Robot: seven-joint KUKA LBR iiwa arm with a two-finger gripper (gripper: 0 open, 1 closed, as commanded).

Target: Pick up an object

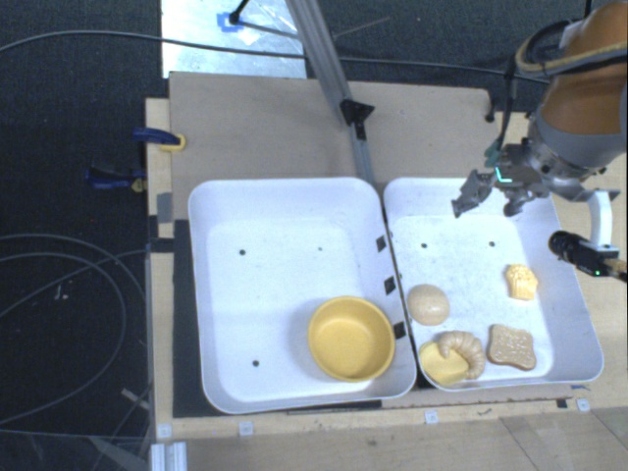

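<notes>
My gripper [491, 198] hangs over the far part of the right bin [471, 263], its two dark fingers spread apart with nothing between them. Well below it in that bin lie a round beige bun [428, 304], a croissant [463, 350] resting on a yellow piece [442, 365], a slice of toast [511, 346] and a small yellow chunk [522, 282]. A yellow bowl [350, 338] sits at the near right of the left bin [255, 283].
A metal pole [329, 62] slants across the bench behind the bins, ending at a clamp near the divider. Blue and yellow clamps [147, 155] sit at the bench's left edge. Cables trail on the floor to the left.
</notes>
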